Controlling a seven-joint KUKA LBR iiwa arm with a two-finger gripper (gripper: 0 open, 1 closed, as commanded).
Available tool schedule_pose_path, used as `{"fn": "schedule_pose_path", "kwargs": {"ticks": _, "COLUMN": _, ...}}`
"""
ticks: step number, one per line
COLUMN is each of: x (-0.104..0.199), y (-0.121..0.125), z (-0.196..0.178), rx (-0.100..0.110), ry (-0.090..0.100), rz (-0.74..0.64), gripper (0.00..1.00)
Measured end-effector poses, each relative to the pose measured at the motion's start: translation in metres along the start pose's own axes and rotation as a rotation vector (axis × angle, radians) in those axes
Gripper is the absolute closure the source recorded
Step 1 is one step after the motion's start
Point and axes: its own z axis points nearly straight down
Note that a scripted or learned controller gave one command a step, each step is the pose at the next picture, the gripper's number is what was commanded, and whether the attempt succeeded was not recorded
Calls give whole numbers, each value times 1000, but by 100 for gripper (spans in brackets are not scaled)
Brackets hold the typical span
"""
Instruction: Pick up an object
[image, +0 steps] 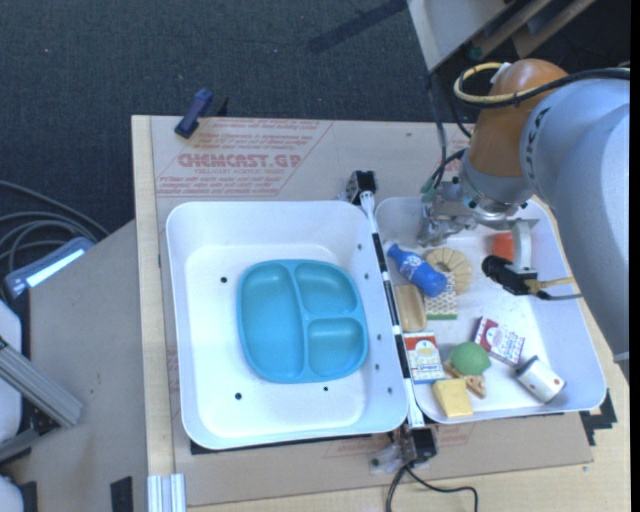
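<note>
**Reaching Into the Right Bin, Nothing Lifted Yet**

Looking down from the camera view: grey arm with its orange band coming in from the right and bending over the far side of the right bin (575, 340). Gripper (437, 228) low at the far left corner of that bin, close to the dividing rims. Claw state: cannot tell, too blurred and crowded by the wrist to read. No object seen in its grasp.

Just near of the gripper, a blue bottle (412, 268) lying tilted, touching or almost touching a round tan biscuit (452, 265) on its right. Near of those, a wooden block (409, 305) along the left wall, then a small red-and-white carton (424, 357). Further right and nearer, a green ball (468, 357), a yellow block (452, 397), a red-and-white packet (498, 340) and a white cylinder (540, 378), all well apart from the gripper. In the left bin (190, 300), a blue divided plate (300, 320) lying flat.

Judging the step: approach or descent toward a pick, with the blue bottle and the biscuit as likeliest targets.

Judging the next move: centring over one item, most likely the bottle, straddling its narrow width, avoiding the bin wall and the biscuit beside it, then closing and lifting straight up.
</note>
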Motion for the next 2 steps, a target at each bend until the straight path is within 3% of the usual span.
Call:
{"fn": "schedule_pose_path", "kwargs": {"ticks": 1, "x": 0, "y": 0, "z": 0, "rx": 1, "ry": 0, "rz": 0, "gripper": 0}}
{"fn": "schedule_pose_path", "kwargs": {"ticks": 2, "x": 0, "y": 0, "z": -10, "rx": -1, "ry": -1, "rz": 0, "gripper": 100}}
